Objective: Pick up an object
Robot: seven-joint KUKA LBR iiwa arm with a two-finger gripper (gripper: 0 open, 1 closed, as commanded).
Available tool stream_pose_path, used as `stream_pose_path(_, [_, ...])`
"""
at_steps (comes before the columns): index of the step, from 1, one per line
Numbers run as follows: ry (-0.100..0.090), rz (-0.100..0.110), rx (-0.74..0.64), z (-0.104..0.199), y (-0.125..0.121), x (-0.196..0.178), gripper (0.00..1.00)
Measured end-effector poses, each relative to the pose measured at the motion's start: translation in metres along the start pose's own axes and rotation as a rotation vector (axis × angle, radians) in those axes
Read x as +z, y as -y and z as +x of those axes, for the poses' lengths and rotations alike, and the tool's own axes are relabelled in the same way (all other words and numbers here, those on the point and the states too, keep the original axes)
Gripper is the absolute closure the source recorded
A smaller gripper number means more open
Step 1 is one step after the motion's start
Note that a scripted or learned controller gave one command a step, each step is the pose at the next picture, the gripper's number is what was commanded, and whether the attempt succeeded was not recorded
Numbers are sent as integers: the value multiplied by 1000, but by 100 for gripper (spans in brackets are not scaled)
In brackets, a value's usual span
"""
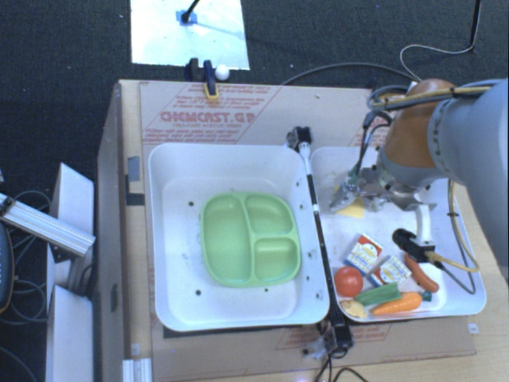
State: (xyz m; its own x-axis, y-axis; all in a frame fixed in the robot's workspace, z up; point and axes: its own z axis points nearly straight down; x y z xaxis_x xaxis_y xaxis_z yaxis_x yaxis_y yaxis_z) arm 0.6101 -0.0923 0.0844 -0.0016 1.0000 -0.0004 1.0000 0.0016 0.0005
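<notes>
Yellow piece [354, 209]: seen in the right bin [469, 293], toward its 10 o'clock corner, directly under the hand; whether it is touched cannot be told.
Hand [355, 193]: lowered over the yellow piece at the 10 o'clock part of the right bin; finger state cannot be told from this view.
Arm [457, 134]: grey with an orange band, entered from 3 o'clock, above the right bin.
Other items: two small cartons [363, 254] near bin centre; tomato [348, 281], green vegetable [378, 294], carrot [397, 304] and sausage [421, 274] grouped at 6 o'clock.
Left bin [171, 237]: a green divided plate [250, 238] is held at its centre.
Counter [207, 114]: both bins are borne side by side, touching.
</notes>
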Motion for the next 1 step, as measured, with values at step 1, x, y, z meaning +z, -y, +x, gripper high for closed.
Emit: stream_pose_path(1, [0, -4, -1, 0, -1, -11, 100])
